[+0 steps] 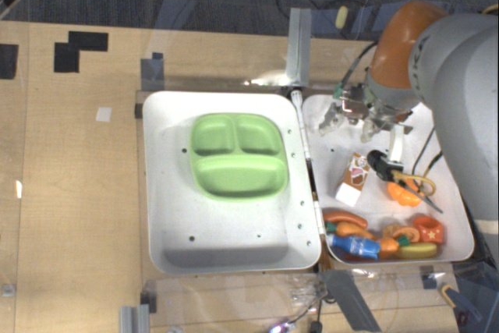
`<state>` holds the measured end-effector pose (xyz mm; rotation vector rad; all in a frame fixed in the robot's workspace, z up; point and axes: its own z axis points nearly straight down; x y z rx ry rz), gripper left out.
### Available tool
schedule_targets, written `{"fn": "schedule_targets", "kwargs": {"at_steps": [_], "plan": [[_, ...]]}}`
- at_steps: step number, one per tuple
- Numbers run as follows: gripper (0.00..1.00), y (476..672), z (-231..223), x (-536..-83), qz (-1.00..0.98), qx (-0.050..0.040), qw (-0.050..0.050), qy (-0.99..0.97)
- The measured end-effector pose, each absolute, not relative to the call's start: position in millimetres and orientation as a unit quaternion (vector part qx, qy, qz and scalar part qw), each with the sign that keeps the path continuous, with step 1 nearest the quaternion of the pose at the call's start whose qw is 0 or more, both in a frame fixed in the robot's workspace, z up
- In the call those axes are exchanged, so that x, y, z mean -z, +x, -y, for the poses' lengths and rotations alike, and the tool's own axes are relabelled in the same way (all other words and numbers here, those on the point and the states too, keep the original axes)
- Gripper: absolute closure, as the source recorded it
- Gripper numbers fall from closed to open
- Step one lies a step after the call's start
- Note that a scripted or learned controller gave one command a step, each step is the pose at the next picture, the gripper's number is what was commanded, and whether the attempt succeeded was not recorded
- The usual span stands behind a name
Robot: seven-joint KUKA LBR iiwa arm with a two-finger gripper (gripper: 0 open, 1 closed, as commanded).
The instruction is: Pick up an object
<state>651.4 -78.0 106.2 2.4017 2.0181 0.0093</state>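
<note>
My gripper (346,124) hangs over the far left part of the right bin (460,246), its fingers spread open with nothing between them. Below it, towards the front, a small brown and white carton (355,175) lies on the bin floor, apart from the gripper. An orange toy (402,193) lies to the carton's right. Along the bin's front wall sit an orange and red sausage-like toy (346,220), a blue toy (355,246), a red cup (429,230) and a yellow banana-like piece (418,250).
The left bin (168,246) holds a green divided plate (236,154) near its middle. A metal post (299,43) stands behind the wall shared by the two bins. The grey arm (460,90) covers the right bin's far right corner.
</note>
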Motion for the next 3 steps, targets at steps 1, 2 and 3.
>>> {"fn": "schedule_targets", "kwargs": {"at_steps": [1,2,3], "plan": [[0.00,595.6,131,-89,-0.633,-0.0033,0.004,0.774],[0.00,523.0,106,-90,-0.639,-0.0046,0.004,0.769],[1.00,526.2,106,-102,-0.639,-0.0081,0.007,0.769]]}}
